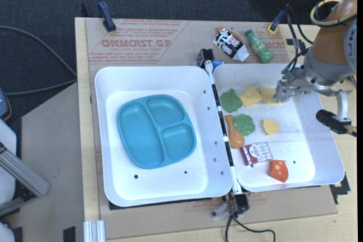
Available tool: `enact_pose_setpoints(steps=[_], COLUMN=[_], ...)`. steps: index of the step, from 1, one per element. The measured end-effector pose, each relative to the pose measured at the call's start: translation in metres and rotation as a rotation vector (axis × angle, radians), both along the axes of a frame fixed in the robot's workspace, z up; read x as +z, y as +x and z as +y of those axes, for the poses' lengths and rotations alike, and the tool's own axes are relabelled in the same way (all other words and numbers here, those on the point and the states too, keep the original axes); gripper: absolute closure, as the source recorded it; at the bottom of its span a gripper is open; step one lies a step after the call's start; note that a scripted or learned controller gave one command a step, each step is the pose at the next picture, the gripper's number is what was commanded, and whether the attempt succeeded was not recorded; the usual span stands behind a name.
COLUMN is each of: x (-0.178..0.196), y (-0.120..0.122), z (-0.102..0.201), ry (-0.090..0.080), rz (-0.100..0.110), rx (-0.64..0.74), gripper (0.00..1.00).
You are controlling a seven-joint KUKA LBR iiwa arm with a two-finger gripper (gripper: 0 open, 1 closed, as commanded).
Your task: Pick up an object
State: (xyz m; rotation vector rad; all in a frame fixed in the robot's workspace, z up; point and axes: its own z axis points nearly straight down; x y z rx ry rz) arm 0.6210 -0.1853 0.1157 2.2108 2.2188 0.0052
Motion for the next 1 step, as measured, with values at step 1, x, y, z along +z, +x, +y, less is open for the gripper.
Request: enact_pose_setpoints(steps=[1], x=[-0.0002], y=[-0.0001], z=[0.0000], ry=[0.000], rz=[0.001], rx=[0.000], gripper=[0.00])
